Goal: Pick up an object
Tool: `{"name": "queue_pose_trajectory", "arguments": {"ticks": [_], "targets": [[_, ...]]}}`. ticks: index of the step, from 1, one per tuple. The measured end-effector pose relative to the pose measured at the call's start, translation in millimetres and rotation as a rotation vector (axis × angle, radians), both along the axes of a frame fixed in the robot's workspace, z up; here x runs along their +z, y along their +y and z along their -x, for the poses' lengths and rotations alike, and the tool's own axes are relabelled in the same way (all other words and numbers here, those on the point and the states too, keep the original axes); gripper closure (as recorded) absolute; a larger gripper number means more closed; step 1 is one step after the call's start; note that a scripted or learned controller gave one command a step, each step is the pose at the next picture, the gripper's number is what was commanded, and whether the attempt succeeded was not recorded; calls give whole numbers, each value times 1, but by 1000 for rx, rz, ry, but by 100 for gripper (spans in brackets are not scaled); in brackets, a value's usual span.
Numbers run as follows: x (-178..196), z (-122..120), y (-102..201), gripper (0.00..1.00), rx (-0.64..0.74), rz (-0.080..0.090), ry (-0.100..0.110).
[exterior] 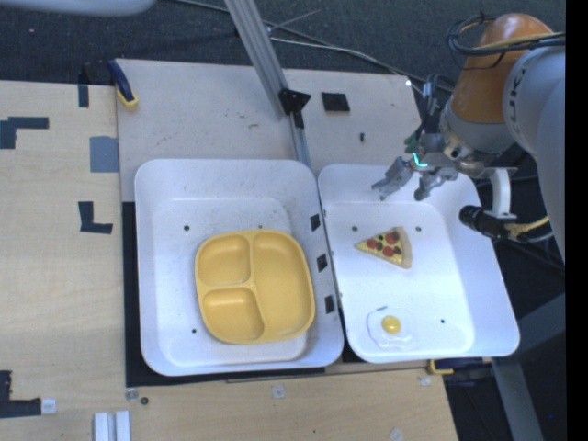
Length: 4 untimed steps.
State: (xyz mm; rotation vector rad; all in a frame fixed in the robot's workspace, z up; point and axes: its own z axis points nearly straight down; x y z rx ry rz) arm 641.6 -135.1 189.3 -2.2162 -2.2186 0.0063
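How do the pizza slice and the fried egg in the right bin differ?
The pizza slice is a tan triangle with red toppings; the fried egg is white with a yellow yolk, hard to see against the bin. The pizza slice lies mid-bin, just below the hand; the fried egg sits near the front edge. Both lie flat in the right bin.

Two white bins [165, 356] sit side by side across the middle of the frame. The left one holds one yellow tray [254, 286] with three compartments. The right bin [478, 310] holds two toy foods: one pizza slice [387, 245] at its middle and one fried egg [390, 326] toward its lower edge. One arm [514, 81] with one gripper [409, 182] enters at upper right.
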Motion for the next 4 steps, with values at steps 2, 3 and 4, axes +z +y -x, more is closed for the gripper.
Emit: {"name": "queue_pose_trajectory", "arguments": {"ticks": [2, 3, 4], "targets": [[-43, 5, -2, 0, 0, 2, -1], [-87, 7, 2, 0, 1, 2, -2], [-103, 6, 2, 0, 2, 4, -8]]}}
